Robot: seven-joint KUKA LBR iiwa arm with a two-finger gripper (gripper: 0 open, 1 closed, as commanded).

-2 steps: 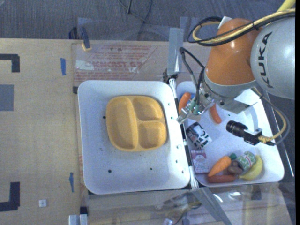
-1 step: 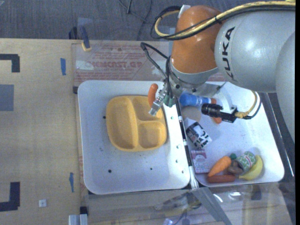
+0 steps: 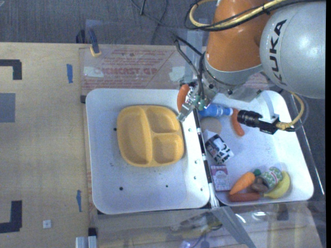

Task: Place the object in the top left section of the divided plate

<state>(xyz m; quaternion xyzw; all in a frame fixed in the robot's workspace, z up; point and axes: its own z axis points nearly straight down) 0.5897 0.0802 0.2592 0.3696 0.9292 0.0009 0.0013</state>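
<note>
- The tabletop (image 3: pixel 41 138) is pale wood with black corner marks and strips of blue tape; beyond its far edge lies grey carpeted floor (image 3: pixel 62 9) with dark cables trailing across it.
- Two shallow white bins sit side by side on it: the left bin (image 3: pixel 103 190) and the right bin (image 3: pixel 295 159), their rims meeting near the middle.
- A printed cardboard sheet (image 3: pixel 129 68) lies behind the left bin.
- A yellow divided plate (image 3: pixel 150 136) rests in the left bin, toward its far half.
- The grey arm with its orange band (image 3: pixel 235 30) comes in from the right, and the end effector (image 3: pixel 189 105) hangs over the seam between the bins, just beside the plate's far right corner.
- An orange carrot-like object (image 3: pixel 182 96) sits right against the end effector; whether the fingers are pinching it or stand spread cannot be told.
- The right bin also holds a blue-and-white bottle (image 3: pixel 217 110), a small orange piece (image 3: pixel 238 125), a black-and-white packet (image 3: pixel 220 150), a pink carton (image 3: pixel 221 179), a toy carrot (image 3: pixel 242 183) and a banana (image 3: pixel 279 187).
</note>
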